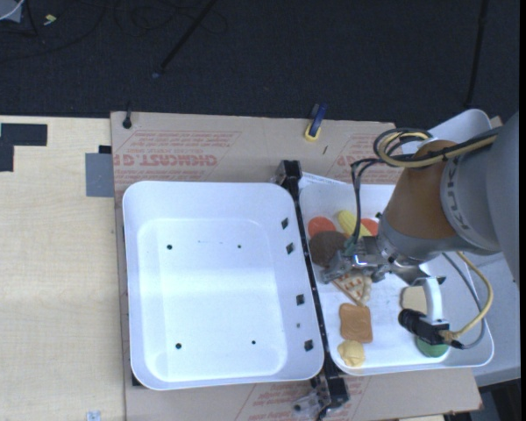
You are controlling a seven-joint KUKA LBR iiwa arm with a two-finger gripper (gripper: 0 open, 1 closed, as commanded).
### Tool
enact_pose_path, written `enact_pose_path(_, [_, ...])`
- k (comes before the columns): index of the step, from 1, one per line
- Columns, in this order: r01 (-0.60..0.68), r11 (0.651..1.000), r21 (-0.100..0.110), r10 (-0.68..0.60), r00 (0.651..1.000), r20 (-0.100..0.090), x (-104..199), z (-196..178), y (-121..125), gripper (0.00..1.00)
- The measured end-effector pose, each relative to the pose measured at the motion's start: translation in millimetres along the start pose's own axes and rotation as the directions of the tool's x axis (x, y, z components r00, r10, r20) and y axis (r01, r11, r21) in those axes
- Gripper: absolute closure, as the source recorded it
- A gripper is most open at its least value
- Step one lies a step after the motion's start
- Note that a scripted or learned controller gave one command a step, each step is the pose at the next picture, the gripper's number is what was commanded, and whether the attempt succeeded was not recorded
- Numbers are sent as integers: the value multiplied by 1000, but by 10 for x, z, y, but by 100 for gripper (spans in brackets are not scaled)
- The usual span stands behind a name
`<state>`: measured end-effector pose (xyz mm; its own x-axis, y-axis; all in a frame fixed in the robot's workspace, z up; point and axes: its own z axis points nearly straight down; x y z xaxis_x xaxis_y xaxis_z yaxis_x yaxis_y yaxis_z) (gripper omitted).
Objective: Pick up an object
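My gripper (352, 267) is low in the right bin (473, 358), near its left wall. It hangs over a dark brown lump (326, 247) and a tan waffle-like piece (356, 288), close to both. Just beyond it lie a red round piece (320, 227), a yellow piece (345, 221) and an orange-red piece (369, 227). Nearer the front edge sit an orange-brown toast-like slab (356, 323) and a small yellow lump (352, 353). The wrist hides whatever lies directly under it.
The left bin (140, 235) stands beside the right one, with a black divider (303, 261) between them. A cream piece (413, 298) and a green piece (433, 349) lie at the right bin's front right. The arm (438, 200) covers the bin's right rear.
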<state>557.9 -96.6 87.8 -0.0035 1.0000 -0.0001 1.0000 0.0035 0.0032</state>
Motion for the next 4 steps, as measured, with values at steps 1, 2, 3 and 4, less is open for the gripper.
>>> enact_pose_path(1, [-5,1000,5,5,1000,-1,-429,4,-69,0])
enact_pose_path(2, [2,1000,4,-2,1000,-3,188,6,296,0])
enact_pose_path(3, [-7,1000,10,7,1000,-2,8,5,-346,0])
enact_pose_path(4, [-3,1000,4,3,1000,0,-18,5,35,0])
